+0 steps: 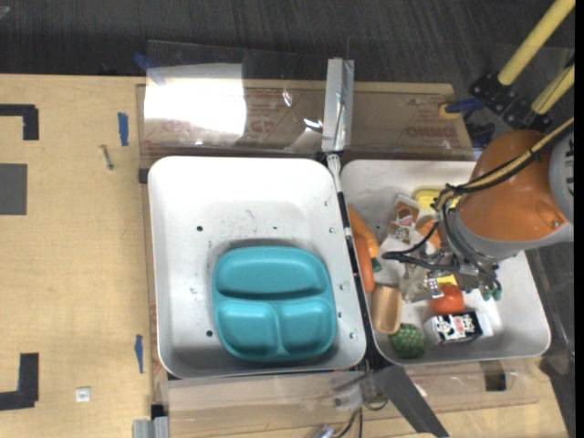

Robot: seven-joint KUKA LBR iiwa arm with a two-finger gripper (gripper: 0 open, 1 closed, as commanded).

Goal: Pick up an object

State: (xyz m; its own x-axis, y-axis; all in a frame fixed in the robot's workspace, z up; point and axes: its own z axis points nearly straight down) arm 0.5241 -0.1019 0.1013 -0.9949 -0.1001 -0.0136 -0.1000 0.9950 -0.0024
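Where the gripper (438, 276) hangs low over the right bin (525, 336), its dark linkage spreads across a crowd of small objects; whether it is apart or together cannot be told from this slanted view, and nothing can be seen held in it. Directly under or just beside it: a red-orange piece (447, 299), touching or nearly touching the mechanism. Just below that, a black-and-white packet (454, 328) near the bin's front wall. To the left of the claw, a tan cylinder (387, 307) lying on end-to-end line with a green knobbly ball (408, 340); further left, an orange carrot-like thing (364, 249) against the divider. Behind the claw, a brown-and-white wrapper (403, 217) and a yellow item (426, 196), partly hidden by the arm (511, 194). Left bin (182, 190) holds a teal divided tray (273, 302), well apart from the action. Likely candidate for pickup: red-orange piece, judged by nearness alone. Risks: objects packed touching one another, so a closing claw may catch two things, or nudge the red piece against the packet and slip off; cables near the wrist could snag; bin wall close by limits approach.
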